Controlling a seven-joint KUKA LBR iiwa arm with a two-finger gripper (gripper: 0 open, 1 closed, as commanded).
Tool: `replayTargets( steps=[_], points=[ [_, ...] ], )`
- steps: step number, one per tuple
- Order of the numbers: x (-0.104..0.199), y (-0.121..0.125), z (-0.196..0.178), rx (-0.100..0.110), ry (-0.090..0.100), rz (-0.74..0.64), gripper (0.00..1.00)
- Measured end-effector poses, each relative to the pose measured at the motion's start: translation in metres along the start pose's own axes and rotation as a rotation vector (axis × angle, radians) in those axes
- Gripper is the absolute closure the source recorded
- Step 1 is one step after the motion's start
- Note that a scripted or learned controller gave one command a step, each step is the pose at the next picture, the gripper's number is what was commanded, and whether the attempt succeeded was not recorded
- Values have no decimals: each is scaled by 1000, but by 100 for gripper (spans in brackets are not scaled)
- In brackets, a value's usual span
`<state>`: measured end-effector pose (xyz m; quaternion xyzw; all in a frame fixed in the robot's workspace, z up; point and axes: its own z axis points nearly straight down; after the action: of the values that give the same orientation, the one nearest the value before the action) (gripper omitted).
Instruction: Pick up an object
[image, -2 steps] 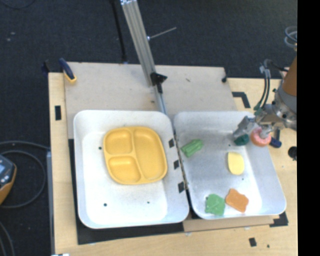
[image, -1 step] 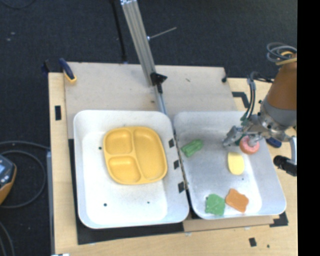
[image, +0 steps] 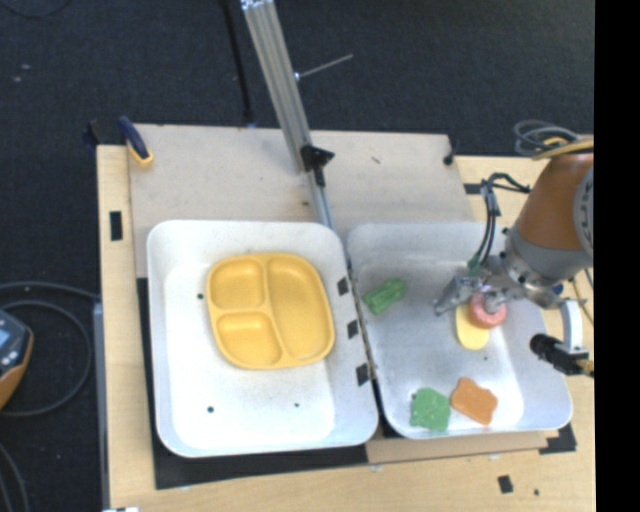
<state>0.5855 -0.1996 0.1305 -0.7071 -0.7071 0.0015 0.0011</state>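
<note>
The gripper (image: 478, 293) is hanging over the right bin (image: 420, 255), directly above a pink ring (image: 489, 311) that is sitting on the far end of a yellow piece (image: 472, 331). Its fingers are blurring into those two items, so I cannot tell whether it is spread, clenched or grasping anything. A light green block (image: 383, 295) is lying to its left. A darker green piece (image: 430, 409) and an orange piece (image: 474, 400) are lying side by side near the bin's near edge. A yellow divided tray (image: 270, 308) is sitting in the left bin (image: 180, 400).
</note>
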Motion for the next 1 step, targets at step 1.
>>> replayTargets(
  steps=[1],
  points=[
    [-4, 7, 20, -26, -12, 0, 0]
  ],
)
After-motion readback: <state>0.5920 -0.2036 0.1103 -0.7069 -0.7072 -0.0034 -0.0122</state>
